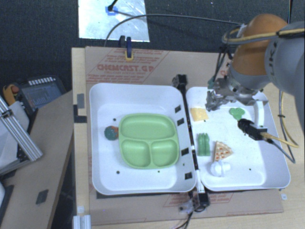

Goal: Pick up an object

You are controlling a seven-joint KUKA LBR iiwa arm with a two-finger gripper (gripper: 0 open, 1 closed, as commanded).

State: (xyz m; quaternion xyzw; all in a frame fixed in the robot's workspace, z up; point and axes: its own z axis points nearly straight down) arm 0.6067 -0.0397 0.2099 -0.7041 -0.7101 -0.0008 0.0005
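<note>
Right bin (274, 173): cheese (199, 114) just left of fingers (213, 102)

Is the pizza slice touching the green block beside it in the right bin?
Apart. The camera view shows a strip of white bin floor between the pizza slice and the green block.

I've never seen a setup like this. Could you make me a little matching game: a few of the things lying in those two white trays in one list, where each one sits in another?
Things:
1. light green divided plastic plate
2. flat yellow square piece
3. orange pizza-slice toy
4. small teal round ball

Places:
A. right bin, towards the near side
B. left bin, against the plate's left edge
C. middle of the left bin
D. right bin, far left part, by the divider

Pairs: 1-C, 2-D, 3-A, 4-B
</note>
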